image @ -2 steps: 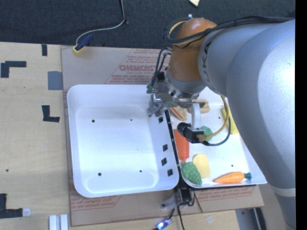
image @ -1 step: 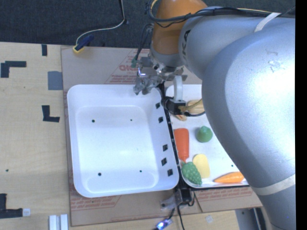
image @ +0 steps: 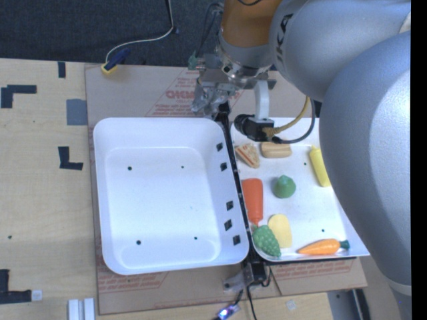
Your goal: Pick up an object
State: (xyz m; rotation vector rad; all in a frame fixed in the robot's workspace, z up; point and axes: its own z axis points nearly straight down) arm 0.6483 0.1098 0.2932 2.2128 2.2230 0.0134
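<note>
- Gripper (image: 215, 105) hovers near the far rim between the bins; I can't tell the finger state.
- Nothing seen held.
- Toy foods, e.g. green pepper (image: 284, 186), lie in right bin (image: 333, 209).
- Judged: approach step; next needs descent over one item.

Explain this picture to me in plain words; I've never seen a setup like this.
One camera looks down at a slant on a bench. The big grey shape with an orange band is a robot arm reaching in from the right. Its hand hangs above the far edge where two shallow white bins meet; I see nothing held in it. The left bin sits beside the right bin, which holds toy food: a long orange piece, a green ball, a yellow stick, a carrot, a tan block, a ridged tan piece, a pale yellow piece and a bumpy green piece.
</note>
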